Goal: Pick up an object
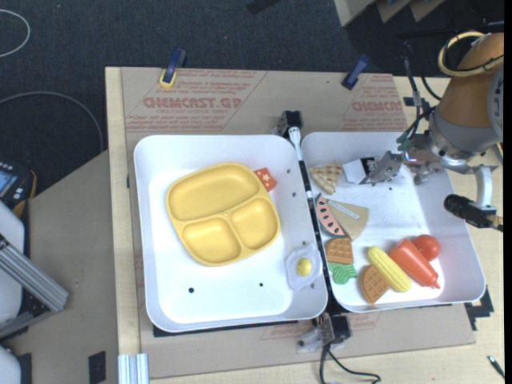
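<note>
While pincer [382, 169] hovers, grip state unclear, red toy pepper [418, 260] lies beside yellow corn [389, 268].

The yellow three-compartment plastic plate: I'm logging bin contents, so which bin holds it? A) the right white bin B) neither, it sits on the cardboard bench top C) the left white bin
C: the yellow three-compartment plastic plate lies inside the left white bin, while the toy corn cob and other play food sit in the right white bin.
</note>
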`<state>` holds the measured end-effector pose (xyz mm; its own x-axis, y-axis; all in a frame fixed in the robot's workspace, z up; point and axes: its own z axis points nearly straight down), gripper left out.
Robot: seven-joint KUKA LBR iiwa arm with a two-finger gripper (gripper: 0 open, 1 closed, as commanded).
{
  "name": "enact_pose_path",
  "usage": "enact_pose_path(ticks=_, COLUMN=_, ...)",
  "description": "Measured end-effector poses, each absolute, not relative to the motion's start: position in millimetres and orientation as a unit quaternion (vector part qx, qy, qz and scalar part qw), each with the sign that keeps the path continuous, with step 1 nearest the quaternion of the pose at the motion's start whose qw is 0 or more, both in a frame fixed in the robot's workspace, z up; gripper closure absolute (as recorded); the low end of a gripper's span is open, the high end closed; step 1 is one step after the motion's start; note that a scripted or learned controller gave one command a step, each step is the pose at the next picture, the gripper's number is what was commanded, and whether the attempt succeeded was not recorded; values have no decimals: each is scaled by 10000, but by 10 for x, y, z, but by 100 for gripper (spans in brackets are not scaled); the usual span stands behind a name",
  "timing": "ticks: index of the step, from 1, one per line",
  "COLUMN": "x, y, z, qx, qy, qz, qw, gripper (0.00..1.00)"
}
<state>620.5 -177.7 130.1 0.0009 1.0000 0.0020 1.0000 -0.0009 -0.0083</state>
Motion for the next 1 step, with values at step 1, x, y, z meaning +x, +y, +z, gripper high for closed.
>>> enact_pose_path(ticks=1, x=6192, y=-1767, z=813, qx=-7072, qy=-7070, qz=19, qw=33, gripper=0)
